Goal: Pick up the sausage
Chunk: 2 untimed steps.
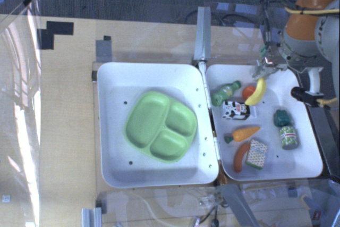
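The sausage (pixel 240 157) is a short reddish-brown link lying near the front of the right bin (pixel 313 167), just left of a small patterned box (pixel 257 154). The grey arm with its orange band comes in at the upper right. Its gripper (pixel 264 64) hangs over the back edge of the right bin, just above the top end of a banana (pixel 256 92). It is far behind the sausage, and nothing shows in its grasp.
The right bin also holds a green bottle (pixel 225 93), a red fruit (pixel 248 91), a black-and-white carton (pixel 235 110), a carrot (pixel 245 133), a dark green item (pixel 282 117) and a green can (pixel 288 137). A green divided plate (pixel 161 126) lies in the left bin (pixel 111 167).
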{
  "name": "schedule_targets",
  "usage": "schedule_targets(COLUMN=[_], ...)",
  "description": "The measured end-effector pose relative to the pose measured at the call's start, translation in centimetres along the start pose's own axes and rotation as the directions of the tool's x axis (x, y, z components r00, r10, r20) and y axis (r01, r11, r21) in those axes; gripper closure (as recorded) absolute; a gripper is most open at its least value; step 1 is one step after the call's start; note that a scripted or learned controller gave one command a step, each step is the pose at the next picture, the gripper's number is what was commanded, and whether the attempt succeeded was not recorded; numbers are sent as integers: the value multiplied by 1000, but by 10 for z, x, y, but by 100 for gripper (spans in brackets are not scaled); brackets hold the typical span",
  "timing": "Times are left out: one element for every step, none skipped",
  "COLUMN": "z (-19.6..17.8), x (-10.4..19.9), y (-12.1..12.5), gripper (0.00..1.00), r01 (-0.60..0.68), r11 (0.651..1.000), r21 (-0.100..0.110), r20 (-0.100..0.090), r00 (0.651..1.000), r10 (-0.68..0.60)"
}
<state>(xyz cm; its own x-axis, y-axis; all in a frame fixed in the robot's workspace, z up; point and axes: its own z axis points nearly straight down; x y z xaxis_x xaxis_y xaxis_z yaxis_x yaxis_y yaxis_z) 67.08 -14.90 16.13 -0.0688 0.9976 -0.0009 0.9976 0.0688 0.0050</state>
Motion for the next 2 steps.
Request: schedule_targets(z=[4,-28], x=[54,95], y=[-66,-86], gripper=[100,100], r01=[-632,-870], r11=[775,493], r21=[7,4], r20=[3,4], r00=[775,493], r10=[632,870])
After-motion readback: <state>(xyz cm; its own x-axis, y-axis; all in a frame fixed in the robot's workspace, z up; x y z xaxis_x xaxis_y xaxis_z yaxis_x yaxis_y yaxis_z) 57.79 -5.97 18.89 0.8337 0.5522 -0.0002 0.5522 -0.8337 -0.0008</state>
